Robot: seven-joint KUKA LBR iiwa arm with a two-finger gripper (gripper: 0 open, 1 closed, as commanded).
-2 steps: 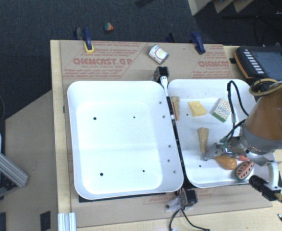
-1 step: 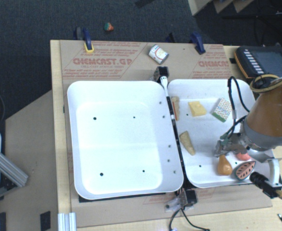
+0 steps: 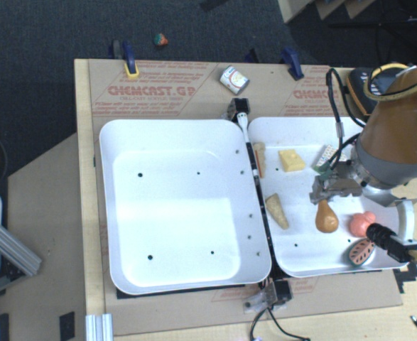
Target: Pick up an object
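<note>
We find the gripper [image 3: 327, 194] low in the right bin [image 3: 300, 261], directly above a brown pear-shaped object [image 3: 327, 219] (its top meets the fingertips); whether the fingers pinch it we cannot tell. A yellow block [image 3: 291, 160] lies apart.
</note>
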